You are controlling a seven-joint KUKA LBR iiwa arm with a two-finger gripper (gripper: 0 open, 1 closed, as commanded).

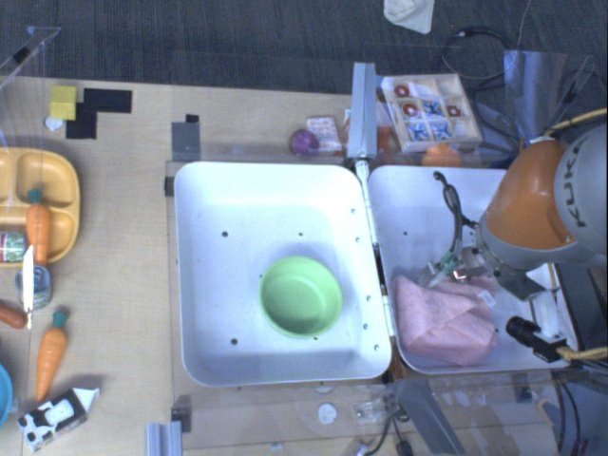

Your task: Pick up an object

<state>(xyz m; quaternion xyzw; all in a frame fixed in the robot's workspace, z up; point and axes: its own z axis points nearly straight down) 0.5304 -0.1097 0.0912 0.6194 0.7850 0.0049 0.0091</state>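
Where pink cloth (445,318) lies — hand (454,270) touching it.

Green bowl (301,296), pink cloth (442,319), 2 white bins (209,217), orange carrot (49,350).

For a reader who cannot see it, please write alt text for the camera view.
The arm's claw is low in the right bin, at the upper edge of a pink cloth. The left bin holds a green bowl.

Light: bright, even, from overhead.
Glare: the white bins (209,207) nearly wash out.
Shadows: soft, faint under the green bowl (301,296).
Focus: slightly soft throughout, grainy on the dark far floor (237,17).
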